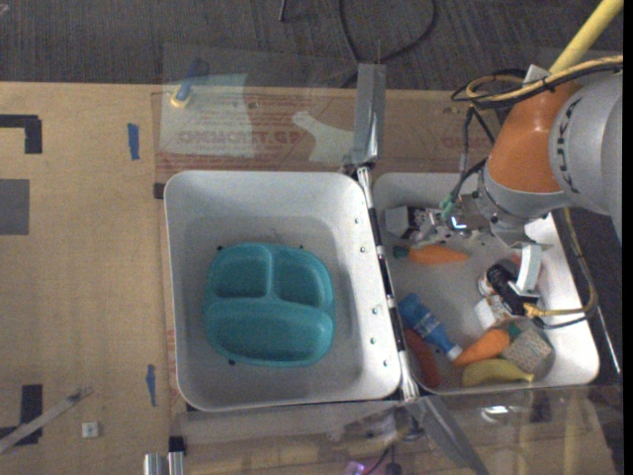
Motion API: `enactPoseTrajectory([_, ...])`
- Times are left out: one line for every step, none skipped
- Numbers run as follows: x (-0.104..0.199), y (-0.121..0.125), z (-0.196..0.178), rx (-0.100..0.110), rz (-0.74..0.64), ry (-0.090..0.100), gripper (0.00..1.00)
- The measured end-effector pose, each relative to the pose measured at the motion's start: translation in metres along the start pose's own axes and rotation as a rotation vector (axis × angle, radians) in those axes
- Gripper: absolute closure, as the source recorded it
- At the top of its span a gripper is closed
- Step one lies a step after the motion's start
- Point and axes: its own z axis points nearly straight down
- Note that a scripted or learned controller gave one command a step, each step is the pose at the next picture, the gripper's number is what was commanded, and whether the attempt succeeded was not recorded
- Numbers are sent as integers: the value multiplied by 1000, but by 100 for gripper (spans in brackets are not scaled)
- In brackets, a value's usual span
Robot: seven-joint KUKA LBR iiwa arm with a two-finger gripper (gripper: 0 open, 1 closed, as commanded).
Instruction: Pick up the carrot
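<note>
Right bin (579, 359), five o'clock: banana (497, 372), second orange piece (483, 345), blue bottle (427, 324). One o'clock: carrot (439, 255), just below gripper (431, 228); jaw state impossible to tell. Likely fault: closing beside carrot, or confusion with lookalike orange piece. Left bin (188, 201): teal tray (269, 305).

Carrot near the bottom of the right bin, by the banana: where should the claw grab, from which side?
Probably mid-body of the carrot, from above. It lies flat and slanted, tip toward the blue bottle, thick end crowded by the banana. Set the fingers across its narrow width.
</note>
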Motion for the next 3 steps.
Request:
enactPoseTrajectory([-1,5,0,-2,-157,-4,0])
enactPoseTrajectory([4,-21,0,-3,-114,1,0])
enactPoseTrajectory([2,-9,0,-4,-97,-1,0])
